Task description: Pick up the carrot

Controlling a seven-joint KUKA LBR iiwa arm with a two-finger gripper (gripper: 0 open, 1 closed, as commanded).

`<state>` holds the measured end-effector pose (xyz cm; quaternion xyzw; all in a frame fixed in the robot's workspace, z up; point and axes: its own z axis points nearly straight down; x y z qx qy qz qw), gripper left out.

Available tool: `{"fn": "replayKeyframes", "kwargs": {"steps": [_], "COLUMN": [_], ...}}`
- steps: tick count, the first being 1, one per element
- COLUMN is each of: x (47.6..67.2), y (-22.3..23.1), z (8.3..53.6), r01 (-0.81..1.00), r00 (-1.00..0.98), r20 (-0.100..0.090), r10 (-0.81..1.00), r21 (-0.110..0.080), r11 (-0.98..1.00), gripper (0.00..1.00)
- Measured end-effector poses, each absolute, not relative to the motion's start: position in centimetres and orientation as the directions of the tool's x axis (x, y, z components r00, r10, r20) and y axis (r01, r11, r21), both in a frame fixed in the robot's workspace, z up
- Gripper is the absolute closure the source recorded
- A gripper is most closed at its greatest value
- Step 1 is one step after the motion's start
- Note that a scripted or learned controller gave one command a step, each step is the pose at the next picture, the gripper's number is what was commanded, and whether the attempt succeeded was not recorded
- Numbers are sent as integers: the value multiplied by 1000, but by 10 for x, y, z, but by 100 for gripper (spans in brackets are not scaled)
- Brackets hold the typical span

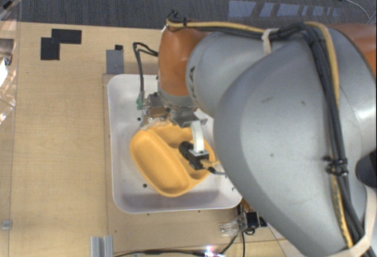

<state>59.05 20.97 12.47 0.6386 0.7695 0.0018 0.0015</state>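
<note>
My gripper (172, 120) reaches down into the left white bin (121, 132), just under the arm's orange band. It sits right at the upper edge of a large yellow curved thing (158, 161) that lies in the middle of the bin. The gripper's tips are hidden by its own body and by the yellow thing. Whether anything is held cannot be seen. The big grey arm covers the bin's right side.
The arm's bulk (283, 132) covers the right part of the view, including the second bin. A small grey block (115, 60) stands on the bench behind the left bin. Black marks (59, 43) lie flat at the back left. Bare wooden bench (53, 150) stretches left of the bin.
</note>
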Motion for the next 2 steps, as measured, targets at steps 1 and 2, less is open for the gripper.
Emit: {"fn": "replayKeyframes", "kwargs": {"steps": [1, 2], "x": [546, 486], "y": [178, 221], "z": [184, 150], "r01": [1000, 839], "r00": [18, 544], "r20": [2, 0], "r10": [1000, 839], "r21": [5, -4], "r11": [-18, -544], "gripper": [100, 100]}}
